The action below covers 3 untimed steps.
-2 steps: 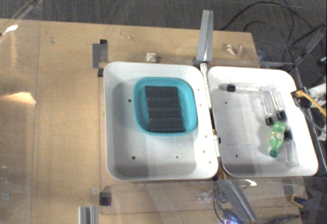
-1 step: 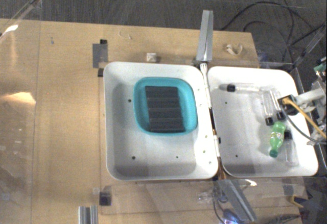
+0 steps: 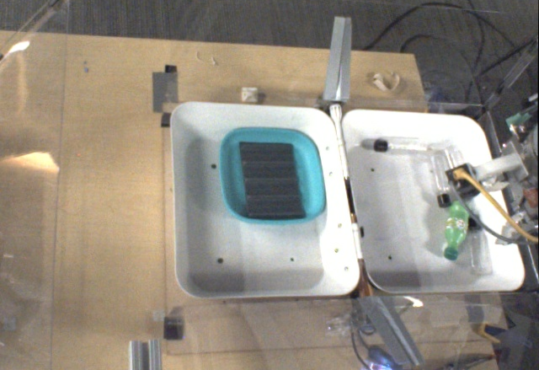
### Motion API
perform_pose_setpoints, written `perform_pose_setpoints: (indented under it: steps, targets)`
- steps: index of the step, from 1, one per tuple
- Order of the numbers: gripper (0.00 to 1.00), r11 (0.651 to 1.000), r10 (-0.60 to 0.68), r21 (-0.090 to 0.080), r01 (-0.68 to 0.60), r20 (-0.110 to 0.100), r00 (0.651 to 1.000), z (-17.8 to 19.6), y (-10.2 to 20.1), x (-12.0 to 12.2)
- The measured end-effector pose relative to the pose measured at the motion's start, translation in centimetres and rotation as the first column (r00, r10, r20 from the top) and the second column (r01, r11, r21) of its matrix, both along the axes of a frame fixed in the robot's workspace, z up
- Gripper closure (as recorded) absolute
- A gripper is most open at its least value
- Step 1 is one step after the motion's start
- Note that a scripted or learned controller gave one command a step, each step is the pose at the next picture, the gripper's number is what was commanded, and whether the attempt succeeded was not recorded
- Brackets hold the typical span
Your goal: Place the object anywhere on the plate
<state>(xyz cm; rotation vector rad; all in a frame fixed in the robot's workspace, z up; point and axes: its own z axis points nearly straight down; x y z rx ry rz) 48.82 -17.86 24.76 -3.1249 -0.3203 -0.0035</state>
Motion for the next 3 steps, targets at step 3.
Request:
perform_pose_setpoints:
  steps: [3]
  targets:
    - [0.00,1.000,0.000,0.000,0.000,0.000,1.000,0.02,0.01,0.01]
